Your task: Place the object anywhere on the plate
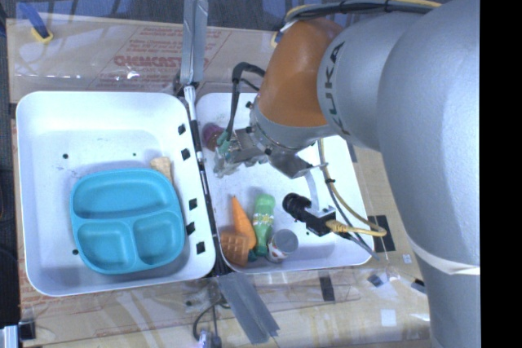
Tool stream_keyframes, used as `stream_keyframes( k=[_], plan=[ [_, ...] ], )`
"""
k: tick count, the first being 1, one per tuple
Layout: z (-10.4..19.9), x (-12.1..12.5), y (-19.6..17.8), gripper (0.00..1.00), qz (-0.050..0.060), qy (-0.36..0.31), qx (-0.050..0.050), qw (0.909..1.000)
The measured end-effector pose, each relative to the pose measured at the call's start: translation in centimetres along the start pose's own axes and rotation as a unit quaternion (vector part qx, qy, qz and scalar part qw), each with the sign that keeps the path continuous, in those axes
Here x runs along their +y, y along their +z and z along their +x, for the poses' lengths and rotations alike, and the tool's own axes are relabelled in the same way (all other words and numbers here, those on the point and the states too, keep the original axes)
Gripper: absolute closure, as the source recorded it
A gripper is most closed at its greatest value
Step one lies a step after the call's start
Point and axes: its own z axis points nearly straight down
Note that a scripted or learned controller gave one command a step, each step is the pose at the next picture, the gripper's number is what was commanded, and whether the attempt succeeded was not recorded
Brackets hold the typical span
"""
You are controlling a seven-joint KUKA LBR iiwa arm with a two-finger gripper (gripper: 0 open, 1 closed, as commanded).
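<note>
Reading "KUKA" on arm (pixel 336 81); hand (pixel 226 155) over right bin (pixel 347 253).

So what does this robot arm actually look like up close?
The arm is a bulky, rounded shell of smooth light grey, with a glossy orange band above the wrist and dark lettering on the grey beside it. Black and yellow cables run along the top. At its end is a small metallic gripper, and a black cylindrical part trails a yellow cable.
</note>
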Motion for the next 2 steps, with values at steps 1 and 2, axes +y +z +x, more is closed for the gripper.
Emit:
stream_keyframes(
  k=[1,2],
  plan=[
    [7.34,-0.31,0.84,1.0,0.0,-0.086,0.0,0.9963],
    [7.31,-0.31,0.83,0.0,0.0,-0.085,0.0,0.9963]
  ],
)
